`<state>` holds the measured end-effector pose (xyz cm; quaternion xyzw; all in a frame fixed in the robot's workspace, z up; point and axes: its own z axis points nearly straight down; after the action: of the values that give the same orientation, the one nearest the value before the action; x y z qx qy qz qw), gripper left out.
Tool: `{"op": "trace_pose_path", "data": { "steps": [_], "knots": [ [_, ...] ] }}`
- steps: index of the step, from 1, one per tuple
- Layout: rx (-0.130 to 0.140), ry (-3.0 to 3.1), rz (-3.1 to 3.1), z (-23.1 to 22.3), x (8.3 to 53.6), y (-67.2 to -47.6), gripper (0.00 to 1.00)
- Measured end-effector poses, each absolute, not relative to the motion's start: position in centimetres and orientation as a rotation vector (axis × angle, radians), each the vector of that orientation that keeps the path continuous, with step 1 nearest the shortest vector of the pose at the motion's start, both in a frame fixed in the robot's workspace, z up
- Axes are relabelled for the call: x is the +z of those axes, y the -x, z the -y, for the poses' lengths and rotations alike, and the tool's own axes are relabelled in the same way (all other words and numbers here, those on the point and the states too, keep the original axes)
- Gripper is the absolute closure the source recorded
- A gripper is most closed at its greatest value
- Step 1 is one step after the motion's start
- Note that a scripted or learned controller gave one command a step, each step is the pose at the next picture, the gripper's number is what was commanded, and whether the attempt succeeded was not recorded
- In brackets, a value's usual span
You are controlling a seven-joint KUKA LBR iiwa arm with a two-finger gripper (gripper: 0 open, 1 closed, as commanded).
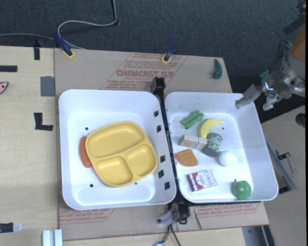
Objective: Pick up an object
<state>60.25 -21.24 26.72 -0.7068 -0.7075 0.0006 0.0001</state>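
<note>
Gripper [256, 97]: at 3 o'clock of the frame, just outside the R bin's upper R corner; fingers spread apart, nothing betw them.
R bin [256, 137]: white, shallow; holds all the small objs.
Banana [209, 125]: yellow, curved, upper-mid of R bin, closest fruit to the gripper but well apart from it.
Green pod [192, 119]: at 9 o'clock of the banana, just beside it.
Dark can [213, 142]: at 6 o'clock of the banana, touching or nearly so; lies tilted.
Wrapped bar [193, 140]: pale, patterned, at 9 o'clock of the can.
White egg [227, 158]: at 5 o'clock of the can, near it.
Orange cracker [186, 158]: flat, by the bin's L wall.
Red-white packet [201, 180]: flat, at 6 o'clock of the bin.
Green apple [242, 189]: lower R corner.
L bin [72, 137]: holds a yellow divided tray [121, 152], w/ an orange carrot-like piece [84, 151] at its 9 o'clock, partly tucked under.
In the way: R bin's rim betw gripper and objs; can, bar, pod crowd the banana.
</note>
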Motion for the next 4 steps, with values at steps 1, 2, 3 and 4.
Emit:
{"op": "trace_pose_path", "data": {
  "steps": [1, 2, 3, 4],
  "knots": [
    [-0.003, 2.221, 2.227, 18.7, 8.7, -66.0, 0.00],
    [0.000, 2.222, 2.230, 18.8, 9.7, -66.0, 1.00],
    [0.004, 2.221, 2.231, 18.8, 10.6, -66.0, 1.00],
    [0.005, 2.221, 2.233, 18.8, 11.6, -66.0, 1.00]
  ]
}}
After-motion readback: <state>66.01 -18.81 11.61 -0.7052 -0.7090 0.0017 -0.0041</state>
